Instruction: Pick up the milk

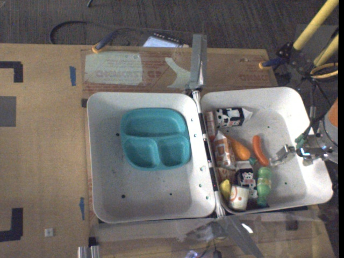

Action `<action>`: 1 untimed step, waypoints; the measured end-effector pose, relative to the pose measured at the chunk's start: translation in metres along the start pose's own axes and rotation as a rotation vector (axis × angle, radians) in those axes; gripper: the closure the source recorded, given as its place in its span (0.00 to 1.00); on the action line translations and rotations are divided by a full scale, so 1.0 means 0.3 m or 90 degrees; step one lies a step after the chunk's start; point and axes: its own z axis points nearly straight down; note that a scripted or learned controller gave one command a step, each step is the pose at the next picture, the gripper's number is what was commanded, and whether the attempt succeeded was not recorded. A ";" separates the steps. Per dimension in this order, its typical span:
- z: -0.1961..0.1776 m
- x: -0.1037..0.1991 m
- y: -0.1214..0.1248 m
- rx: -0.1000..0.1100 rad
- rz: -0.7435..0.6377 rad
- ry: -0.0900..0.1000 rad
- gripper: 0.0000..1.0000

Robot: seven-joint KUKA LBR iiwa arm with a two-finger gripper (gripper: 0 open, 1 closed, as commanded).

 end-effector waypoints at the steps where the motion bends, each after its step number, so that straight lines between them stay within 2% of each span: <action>1: 0.276 -0.076 0.164 -0.024 -0.040 0.000 0.00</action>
